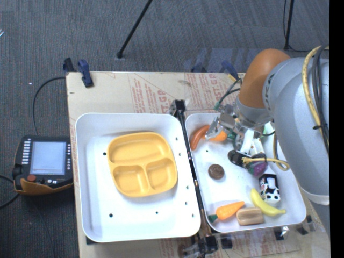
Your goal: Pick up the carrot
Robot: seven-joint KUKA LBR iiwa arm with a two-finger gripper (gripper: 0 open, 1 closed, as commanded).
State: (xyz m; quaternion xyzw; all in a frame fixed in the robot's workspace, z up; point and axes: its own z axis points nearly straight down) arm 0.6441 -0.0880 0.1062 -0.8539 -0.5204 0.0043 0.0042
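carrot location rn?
In the camera view, the carrot lies near the front edge of the right bin, just left of the tan block and the banana. The gripper is at the bin's far end.

Shiny plastic toys, smooth bins and a rough floor

The carrot [230,209] looks like smooth orange plastic with a soft shine. The banana [267,204] is glossy yellow plastic too. The yellow tray [142,162] is smooth plastic and only a little shiny. Both white bins [88,144] look hard, smooth and a bit glossy. The table [134,93] top looks like plain brown cardboard, flat and dull, with red print. The floor [64,26] is dark carpet, rough and matt. The arm [301,117] has a smooth grey shell and a glossy orange band [260,77].
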